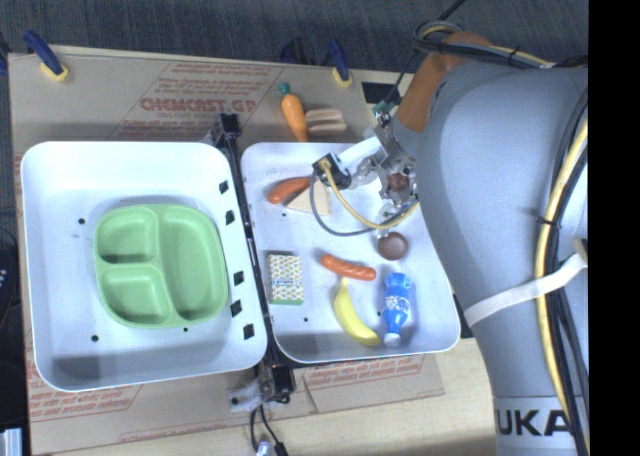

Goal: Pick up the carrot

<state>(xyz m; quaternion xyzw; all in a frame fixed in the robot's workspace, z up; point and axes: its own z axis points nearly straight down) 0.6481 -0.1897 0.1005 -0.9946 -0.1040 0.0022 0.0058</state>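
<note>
Carrot [292,115] – lying outside bins, on cardboard [190,99] behind right bin [436,284], just beside bread piece [325,122]. I log gripper [392,182] over right bin's back half, well apart from carrot; I cannot tell its state. In right bin: sausage [289,189], second sausage [348,267], banana [352,315], bottle [397,307], brown ball [392,243], box [285,277]. Left bin [50,244] – green tray [160,264].

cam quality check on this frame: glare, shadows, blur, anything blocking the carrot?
Camera view: even, soft light; mild glare on the white bins, no hard shadows. Focus is soft overall, so print on the small box can't be read. The carrot sits unblocked on the cardboard behind the right bin. The arm covers the right side; the gripper is cluttered by cables.
</note>
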